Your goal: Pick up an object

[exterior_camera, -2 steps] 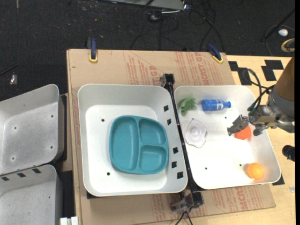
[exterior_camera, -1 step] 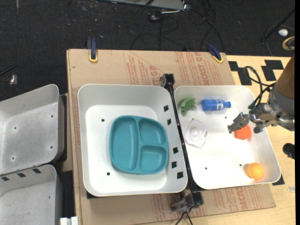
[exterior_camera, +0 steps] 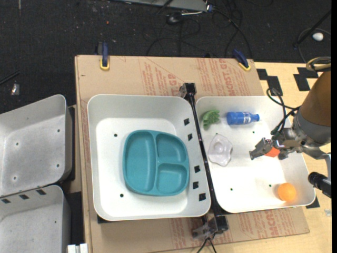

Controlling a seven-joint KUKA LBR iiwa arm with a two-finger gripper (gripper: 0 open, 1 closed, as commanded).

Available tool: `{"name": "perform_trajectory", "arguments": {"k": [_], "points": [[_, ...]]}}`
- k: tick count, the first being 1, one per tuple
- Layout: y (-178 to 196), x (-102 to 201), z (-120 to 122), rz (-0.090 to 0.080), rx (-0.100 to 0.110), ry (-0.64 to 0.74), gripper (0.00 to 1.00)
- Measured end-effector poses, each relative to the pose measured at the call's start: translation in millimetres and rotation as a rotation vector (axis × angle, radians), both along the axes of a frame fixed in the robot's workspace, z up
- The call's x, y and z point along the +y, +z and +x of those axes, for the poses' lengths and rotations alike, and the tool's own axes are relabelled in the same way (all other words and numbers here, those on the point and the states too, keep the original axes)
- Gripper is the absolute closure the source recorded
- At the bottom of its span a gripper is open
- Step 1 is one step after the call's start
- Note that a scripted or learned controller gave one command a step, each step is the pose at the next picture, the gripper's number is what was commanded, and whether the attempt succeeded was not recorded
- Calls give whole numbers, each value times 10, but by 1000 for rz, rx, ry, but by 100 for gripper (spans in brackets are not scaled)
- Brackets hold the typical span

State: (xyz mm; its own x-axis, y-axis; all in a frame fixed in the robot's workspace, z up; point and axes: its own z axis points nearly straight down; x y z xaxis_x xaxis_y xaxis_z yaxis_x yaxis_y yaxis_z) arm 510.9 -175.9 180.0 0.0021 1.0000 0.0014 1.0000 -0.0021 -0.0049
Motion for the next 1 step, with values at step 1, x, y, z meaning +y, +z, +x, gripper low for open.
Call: {"name": "perform_trajectory", "arguments": {"k": [1], "points": [[-622,-58,-22,0,1,0,0]]}}
